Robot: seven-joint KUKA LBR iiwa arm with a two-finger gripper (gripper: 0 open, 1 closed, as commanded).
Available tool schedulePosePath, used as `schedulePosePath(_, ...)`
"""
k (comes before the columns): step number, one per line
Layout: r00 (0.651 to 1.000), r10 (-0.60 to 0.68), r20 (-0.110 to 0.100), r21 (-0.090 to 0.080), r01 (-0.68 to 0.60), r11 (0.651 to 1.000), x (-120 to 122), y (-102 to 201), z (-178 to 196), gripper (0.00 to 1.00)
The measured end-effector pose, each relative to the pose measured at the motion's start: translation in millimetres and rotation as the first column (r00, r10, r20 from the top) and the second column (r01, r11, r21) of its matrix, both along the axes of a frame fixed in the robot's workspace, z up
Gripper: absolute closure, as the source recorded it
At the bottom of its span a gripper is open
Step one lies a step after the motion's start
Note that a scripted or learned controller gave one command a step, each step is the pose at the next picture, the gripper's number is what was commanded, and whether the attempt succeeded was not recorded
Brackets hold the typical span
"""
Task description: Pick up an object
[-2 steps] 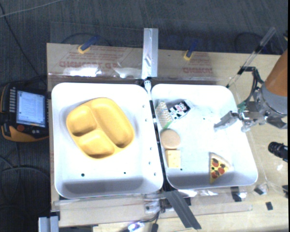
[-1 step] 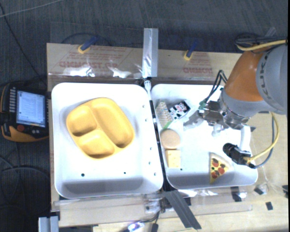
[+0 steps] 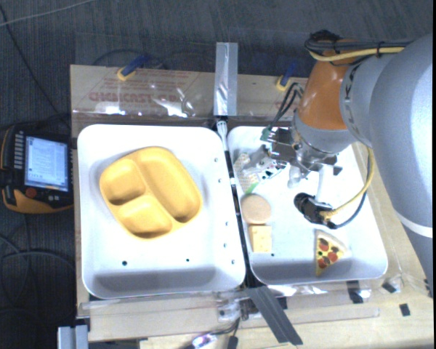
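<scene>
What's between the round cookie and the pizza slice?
In the camera view, the square cracker lies partly between the round cookie and the pizza slice; the remaining stretch is bare white bin floor.

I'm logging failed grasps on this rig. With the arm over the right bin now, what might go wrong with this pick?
1. The pincer is low by the bin's left wall, over a cluttered light object; it may hit the wall or close on nothing.
2. The round cookie and square cracker lie flat and close together, so they may get nudged rather than lifted.
</scene>
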State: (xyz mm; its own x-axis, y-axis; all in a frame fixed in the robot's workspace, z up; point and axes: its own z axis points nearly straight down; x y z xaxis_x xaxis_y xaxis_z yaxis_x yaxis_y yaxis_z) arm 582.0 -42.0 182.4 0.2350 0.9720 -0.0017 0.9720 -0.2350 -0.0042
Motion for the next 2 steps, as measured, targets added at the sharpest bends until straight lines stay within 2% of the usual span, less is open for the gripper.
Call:
schedulePosePath(1, 0.984, -0.176, -0.001, -0.003, 0.176, 0.984, -63.9, -88.8, -16.7, 0.00)
schedulePosePath(2, 0.994, -0.105, 0.000, 0.001, 0.105, 0.994, -44.5, -18.1, -0.3, 0.00)
